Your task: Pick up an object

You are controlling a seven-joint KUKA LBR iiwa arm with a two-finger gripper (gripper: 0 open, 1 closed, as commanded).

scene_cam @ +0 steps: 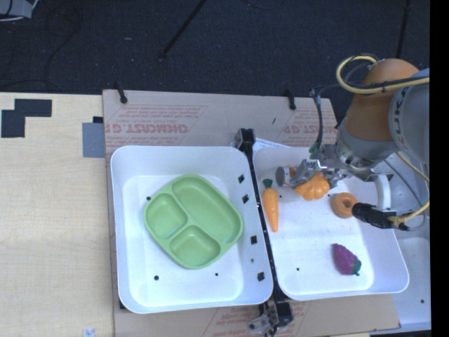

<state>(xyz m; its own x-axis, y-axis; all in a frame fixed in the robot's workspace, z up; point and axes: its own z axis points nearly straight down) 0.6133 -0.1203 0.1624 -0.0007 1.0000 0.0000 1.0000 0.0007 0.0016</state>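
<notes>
I read only red print on the cardboard sheet (182, 118) under the bins, upside down toward twelve o'clock; the letters stayed too blurred to spell.

smooth glossy plastic green tray (193, 220) in white plastic bin (133, 272); matt brown cardboard (189, 121) beneath.
</notes>
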